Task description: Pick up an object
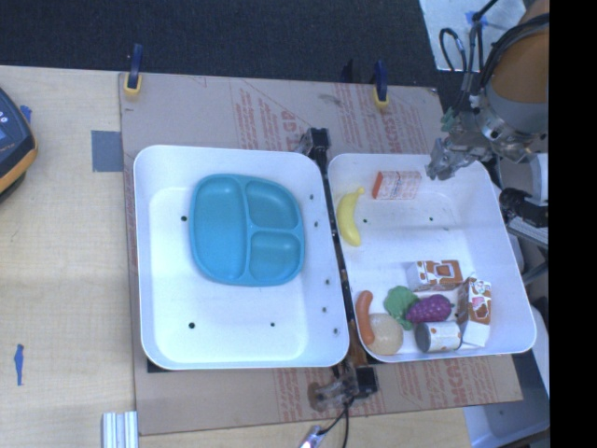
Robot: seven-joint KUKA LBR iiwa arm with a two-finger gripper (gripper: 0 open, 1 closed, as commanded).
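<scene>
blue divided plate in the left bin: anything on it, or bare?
Bare. The blue divided plate lies flat in the left bin; all three compartments show plain blue.

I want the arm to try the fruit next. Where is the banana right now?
The banana lies in the right bin, against its left wall, left of the small orange-and-white box.

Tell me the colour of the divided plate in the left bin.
The divided plate is light blue, seen clearly in the camera view.

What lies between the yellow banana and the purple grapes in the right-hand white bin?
In the camera view, only bare white bin floor separates the yellow banana from the purple grapes; the small brown-and-white carton sits just beside that line.
</scene>
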